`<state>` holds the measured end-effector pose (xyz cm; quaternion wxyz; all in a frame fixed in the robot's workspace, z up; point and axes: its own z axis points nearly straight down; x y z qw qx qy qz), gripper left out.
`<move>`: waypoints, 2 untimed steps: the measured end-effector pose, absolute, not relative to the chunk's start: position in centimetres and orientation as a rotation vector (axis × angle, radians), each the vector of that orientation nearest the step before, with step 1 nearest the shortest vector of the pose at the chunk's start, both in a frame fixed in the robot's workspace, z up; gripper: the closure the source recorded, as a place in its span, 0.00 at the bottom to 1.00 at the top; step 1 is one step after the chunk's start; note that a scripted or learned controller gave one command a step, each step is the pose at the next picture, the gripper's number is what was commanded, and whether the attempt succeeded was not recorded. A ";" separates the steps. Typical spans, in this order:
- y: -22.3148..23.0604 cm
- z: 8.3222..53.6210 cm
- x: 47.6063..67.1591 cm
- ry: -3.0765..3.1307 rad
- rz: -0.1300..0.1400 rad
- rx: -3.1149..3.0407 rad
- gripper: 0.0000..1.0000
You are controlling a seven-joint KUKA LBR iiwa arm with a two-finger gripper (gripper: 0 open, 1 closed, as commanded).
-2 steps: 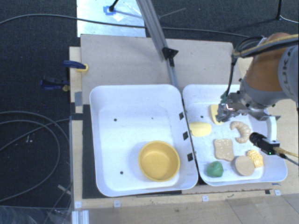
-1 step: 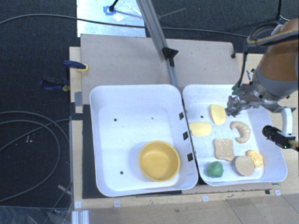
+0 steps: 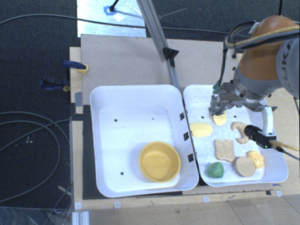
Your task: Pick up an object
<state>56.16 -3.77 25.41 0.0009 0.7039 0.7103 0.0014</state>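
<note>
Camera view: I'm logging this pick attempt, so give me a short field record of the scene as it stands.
left bin: holds a yellow bowl
right bin: holds several small items
gripper: low in the right bin, just above a small yellow piece
other items: yellow oval, tan cracker, green lump, round tan piece
grasp: cannot tell

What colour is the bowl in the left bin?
Yellow; the bowl shows clearly in the camera view.
</note>
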 end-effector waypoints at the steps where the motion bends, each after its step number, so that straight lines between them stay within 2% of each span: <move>1: 2.1 24.4 55.7 2.230 0.003 2.212 1.00; 2: 6.3 23.8 55.4 2.229 0.002 2.214 1.00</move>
